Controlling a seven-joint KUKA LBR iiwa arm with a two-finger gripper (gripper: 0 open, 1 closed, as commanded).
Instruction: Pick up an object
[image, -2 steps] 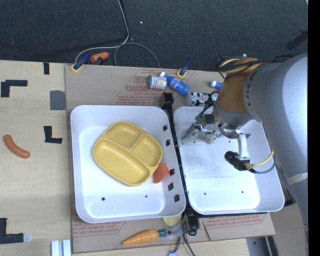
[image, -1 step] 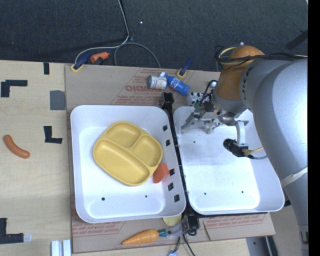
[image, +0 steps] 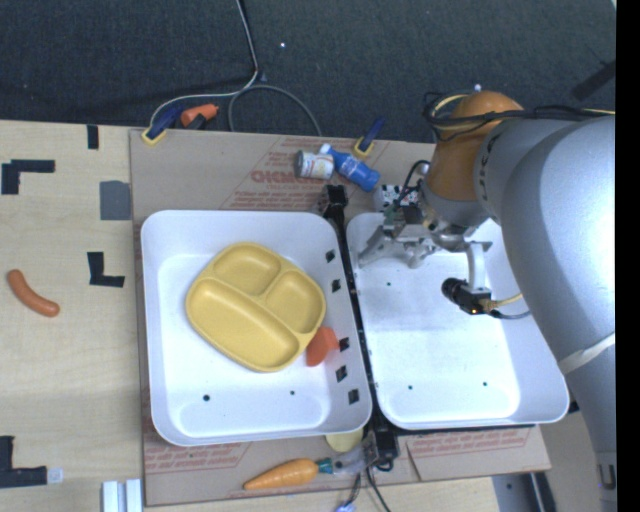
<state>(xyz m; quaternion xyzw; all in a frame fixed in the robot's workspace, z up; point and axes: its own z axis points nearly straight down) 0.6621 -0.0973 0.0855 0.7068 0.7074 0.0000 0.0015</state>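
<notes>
A toy carrot (image: 283, 474) lies on the bench at the near edge, just below the left bin (image: 170, 400). In that bin sits a yellow plate (image: 255, 303) with three parts. A small orange piece (image: 320, 346) touches the plate's right side. The right bin (image: 540, 400) is next to it. The gripper (image: 392, 243) hangs low over the far left corner of the right bin, and I cannot tell how it is set. A small bottle (image: 337, 165) lies behind the bins.
</notes>
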